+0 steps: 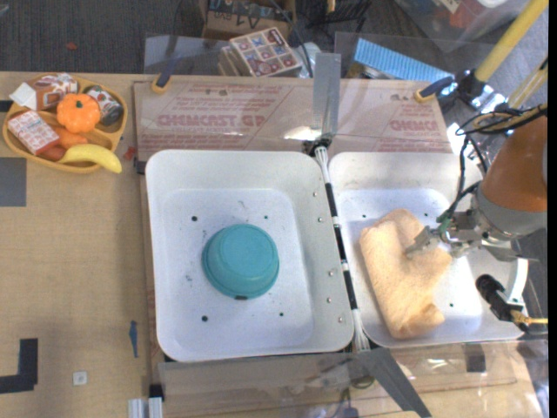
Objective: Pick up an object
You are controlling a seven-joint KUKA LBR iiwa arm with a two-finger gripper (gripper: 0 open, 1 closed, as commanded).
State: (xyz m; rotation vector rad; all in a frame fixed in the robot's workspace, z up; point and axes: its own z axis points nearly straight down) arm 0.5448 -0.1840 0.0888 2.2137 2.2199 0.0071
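A teal upturned bowl (241, 260) sits in the middle of the left bin (174, 190). A tan, bread-like soft object (399, 273) lies lengthwise in the right bin (383, 190). My gripper (435, 237) hangs over the right bin at the tan object's right edge. Its fingers (419, 243) are spread apart, reaching toward the tan object, and nothing is held between them.
A yellow dish (17, 138) holding toy fruit, an orange pumpkin and a banana sits at the far left of the bench. Clear plastic sheeting and a metal divider stand behind the bins. Cables hang near the arm at the right.
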